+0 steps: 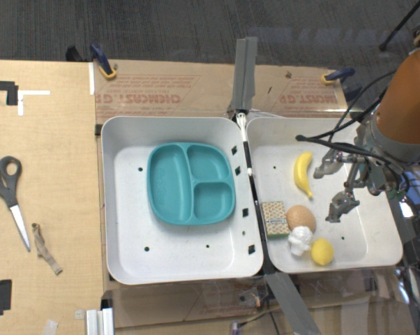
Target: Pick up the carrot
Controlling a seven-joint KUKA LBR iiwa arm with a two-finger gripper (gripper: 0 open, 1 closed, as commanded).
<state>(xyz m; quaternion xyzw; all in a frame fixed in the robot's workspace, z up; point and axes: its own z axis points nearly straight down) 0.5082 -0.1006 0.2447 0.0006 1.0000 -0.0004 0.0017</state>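
Observation:
My gripper [333, 187] hangs over the right bin [315, 123], toward its right side, open with only bare bin floor between its fingers. A yellow banana [303, 174] lies just left of it. Near the bin's front edge sit a tan rounded item [301, 218], a small white lumpy piece [300, 240] and a yellow lemon [322, 252]. A speckled square block [274, 218] lies against the bin's left wall. The gripper touches none of them.
The left bin [119, 201] holds a teal divided plate [192, 183]. Scissors [9, 187] lie on the cardboard bench at far left. Black cables [335, 145] trail from the arm's wrist across the right bin's back.

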